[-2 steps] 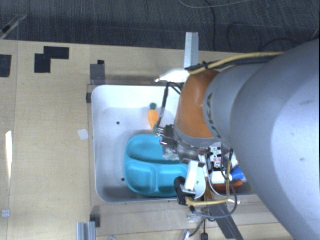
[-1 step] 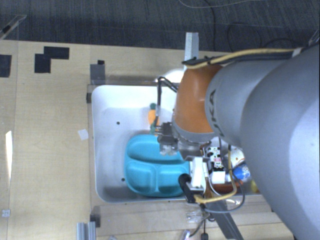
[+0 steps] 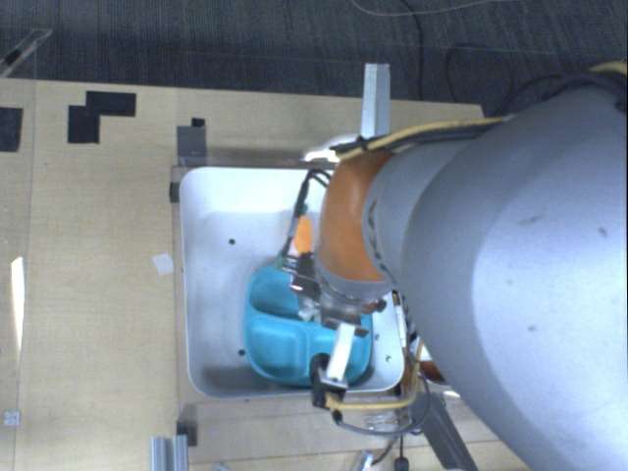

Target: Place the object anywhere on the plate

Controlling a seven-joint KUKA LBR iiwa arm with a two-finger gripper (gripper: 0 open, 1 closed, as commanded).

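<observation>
Hanging over the plate's (image 3: 280, 340) right side with the gripper (image 3: 319, 300); hiding it under the arm (image 3: 510, 263), so not telling whether open or shut. Showing a small orange object (image 3: 304, 234) just past the plate's far rim, apart from the gripper. Lying around the plate, the bin (image 3: 211, 263).

I'm working over a white bin (image 3: 211, 263) that's sitting on the pale wood bench (image 3: 88, 312). Black tape marks (image 3: 98, 114) are sticking to the bench at far left. A metal bracket (image 3: 192, 142) is standing at the bin's far-left corner. An upright metal post (image 3: 376, 101) is rising behind the far rim. A thin pale cable (image 3: 442, 9) is trailing across the dark carpet (image 3: 196, 18) beyond. A small pale tag (image 3: 162, 262) is lying just left of the bin.
</observation>
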